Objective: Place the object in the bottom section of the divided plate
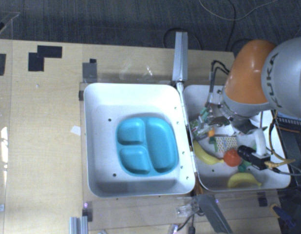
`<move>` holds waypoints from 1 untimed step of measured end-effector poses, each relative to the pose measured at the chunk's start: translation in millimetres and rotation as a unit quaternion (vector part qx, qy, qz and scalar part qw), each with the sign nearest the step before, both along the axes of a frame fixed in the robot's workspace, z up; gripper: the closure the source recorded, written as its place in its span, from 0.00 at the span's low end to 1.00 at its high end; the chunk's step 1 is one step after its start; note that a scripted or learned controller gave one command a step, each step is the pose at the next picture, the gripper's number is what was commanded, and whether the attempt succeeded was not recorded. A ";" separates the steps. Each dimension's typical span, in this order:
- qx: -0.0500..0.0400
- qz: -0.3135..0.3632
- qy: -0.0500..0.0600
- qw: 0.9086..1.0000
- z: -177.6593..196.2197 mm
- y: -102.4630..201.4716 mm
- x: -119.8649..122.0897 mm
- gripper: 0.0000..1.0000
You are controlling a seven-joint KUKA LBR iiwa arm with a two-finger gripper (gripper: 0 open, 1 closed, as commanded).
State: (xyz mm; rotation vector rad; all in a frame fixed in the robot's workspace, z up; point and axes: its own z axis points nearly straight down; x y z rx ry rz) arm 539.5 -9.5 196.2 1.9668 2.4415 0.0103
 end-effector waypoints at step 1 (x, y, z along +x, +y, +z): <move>0.000 -0.067 0.002 0.998 57.4 -65.5 -42.0 1.00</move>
